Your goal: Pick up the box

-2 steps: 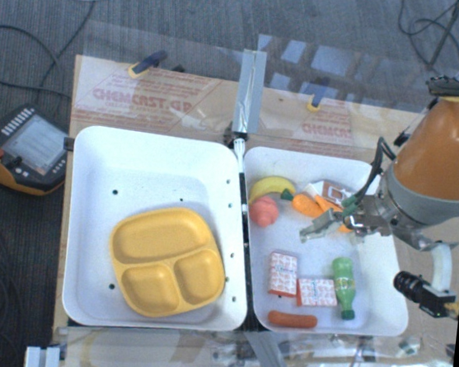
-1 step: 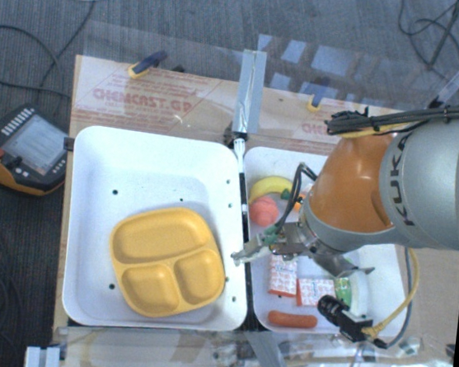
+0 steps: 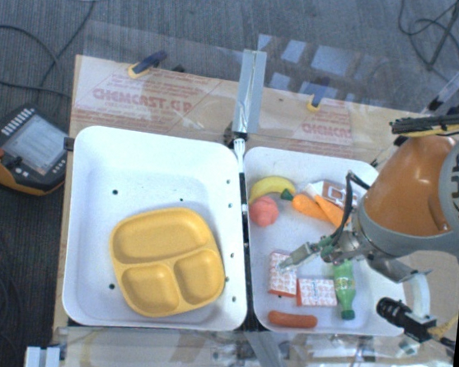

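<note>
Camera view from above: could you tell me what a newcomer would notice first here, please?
First, the yellow divided tray lying alone in the left bin. Next, the orange-banded arm reaching over the right bin, its gripper low above a red-and-white box amid toy food: a banana, carrot and green bottle.

The box (image 3: pixel 283 275) has open bin floor at its 9 and 12 o'clock. A second red box (image 3: pixel 317 291) touches it at 3 o'clock, a sausage (image 3: pixel 292 319) lies near at 6, a green bottle (image 3: pixel 343 289) beyond.
</note>
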